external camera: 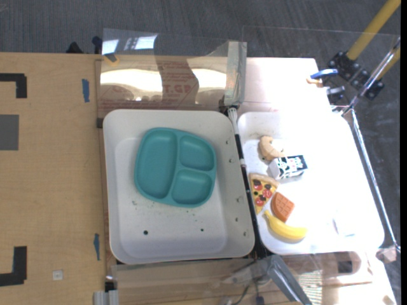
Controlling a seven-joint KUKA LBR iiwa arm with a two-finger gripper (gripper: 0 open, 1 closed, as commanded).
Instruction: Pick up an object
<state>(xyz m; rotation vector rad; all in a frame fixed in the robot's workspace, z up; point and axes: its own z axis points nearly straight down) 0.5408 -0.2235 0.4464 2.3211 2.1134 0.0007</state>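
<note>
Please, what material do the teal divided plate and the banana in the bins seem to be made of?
The teal divided plate looks like moulded plastic with a matte finish: one even colour, soft rounded compartment ridges. The banana is probably a plastic toy: uniform yellow, smooth, without spots, lying beside other toy-like food pieces. The view cannot confirm either.

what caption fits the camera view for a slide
Teal three-compartment plastic plate in left white bin; toy yellow banana, pizza slice, milk carton in right bin.
</note>
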